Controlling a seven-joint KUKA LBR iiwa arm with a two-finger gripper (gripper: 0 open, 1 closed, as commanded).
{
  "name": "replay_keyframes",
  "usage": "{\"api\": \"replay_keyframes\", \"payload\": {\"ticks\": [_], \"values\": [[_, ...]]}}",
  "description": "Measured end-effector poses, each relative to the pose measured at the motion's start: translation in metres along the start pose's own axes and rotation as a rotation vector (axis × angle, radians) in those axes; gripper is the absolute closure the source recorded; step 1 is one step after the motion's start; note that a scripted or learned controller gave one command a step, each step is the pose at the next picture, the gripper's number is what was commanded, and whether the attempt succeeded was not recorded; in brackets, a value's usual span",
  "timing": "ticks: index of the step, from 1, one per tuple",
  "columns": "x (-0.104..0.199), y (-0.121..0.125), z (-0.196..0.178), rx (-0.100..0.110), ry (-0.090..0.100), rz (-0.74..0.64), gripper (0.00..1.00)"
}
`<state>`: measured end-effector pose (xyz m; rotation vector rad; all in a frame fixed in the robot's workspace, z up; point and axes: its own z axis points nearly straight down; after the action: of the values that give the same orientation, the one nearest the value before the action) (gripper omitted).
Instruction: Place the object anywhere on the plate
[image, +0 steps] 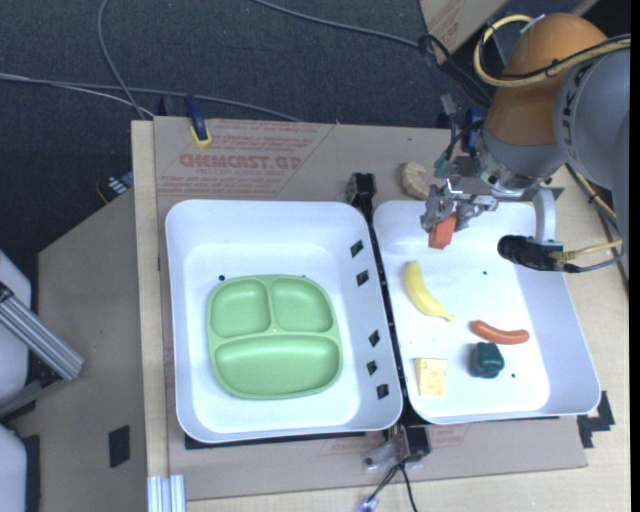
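Bench (255, 165): a brown board bearing red lettering is laid over it, and two shallow white bins are set on it side by side.

Left bin (190, 250): a green plate (273, 335) with three compartments is laid flat near its middle, two small compartments toward the far edge and one long compartment toward the near edge. Nothing is seen lying on the plate.

Right bin (545, 330): four loose items are held. A yellow banana (424, 291) is laid near the left wall, about halfway along it. An orange-red sausage (499, 333) is laid toward the right of the middle. A dark teal object (487, 360) is placed just beside the sausage, on its near side. A yellow cheese slice (432, 377) is laid by the near left corner.

Gripper (443, 222): it is positioned over the far left corner of the right bin, at the end of the grey arm (590, 90) with its orange band. A small orange-red object (440, 235) is seen pinched between its fingers, over the bin floor by that far left corner, well apart from the plate.

Outside the bins: a beige lump (416, 179) is set on the bench just beyond the far edge of the right bin.
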<state>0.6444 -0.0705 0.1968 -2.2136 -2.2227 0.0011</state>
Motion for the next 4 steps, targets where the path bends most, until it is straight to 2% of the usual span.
{"api": "replay_keyframes", "payload": {"ticks": [1, 2, 4], "values": [[0.038, -0.027, -0.012, 0.000, 0.000, 0.001, 1.00], [0.082, -0.053, -0.007, 0.001, 0.000, 0.001, 1.00], [0.178, -0.114, -0.037, 0.001, 0.000, -0.002, 1.00]]}}
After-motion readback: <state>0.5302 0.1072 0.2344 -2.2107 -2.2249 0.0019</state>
